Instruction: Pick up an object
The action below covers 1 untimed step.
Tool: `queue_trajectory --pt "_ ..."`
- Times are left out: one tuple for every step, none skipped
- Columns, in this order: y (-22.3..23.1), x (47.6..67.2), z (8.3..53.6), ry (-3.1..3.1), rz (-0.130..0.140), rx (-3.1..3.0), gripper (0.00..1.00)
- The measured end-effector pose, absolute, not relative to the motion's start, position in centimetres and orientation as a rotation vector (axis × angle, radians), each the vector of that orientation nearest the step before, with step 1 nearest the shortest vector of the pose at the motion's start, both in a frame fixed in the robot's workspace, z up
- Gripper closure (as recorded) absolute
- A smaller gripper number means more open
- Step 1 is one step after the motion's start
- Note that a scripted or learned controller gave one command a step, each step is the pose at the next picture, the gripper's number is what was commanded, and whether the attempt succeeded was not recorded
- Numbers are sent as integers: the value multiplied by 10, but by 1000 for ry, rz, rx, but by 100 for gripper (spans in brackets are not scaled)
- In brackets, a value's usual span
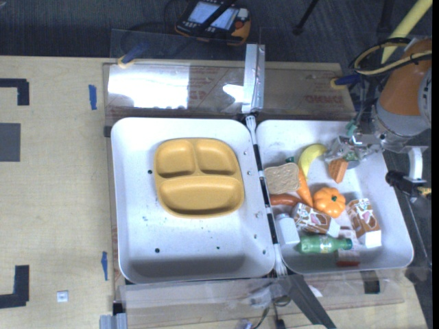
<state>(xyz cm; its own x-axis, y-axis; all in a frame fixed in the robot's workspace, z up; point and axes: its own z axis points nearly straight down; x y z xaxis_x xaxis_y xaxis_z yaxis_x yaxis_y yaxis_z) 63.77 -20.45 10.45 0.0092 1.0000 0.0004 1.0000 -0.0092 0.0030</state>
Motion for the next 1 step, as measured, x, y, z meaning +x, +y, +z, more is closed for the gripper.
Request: queue_trajectory --pt "-170 566 231 2021 -4 2407 100"
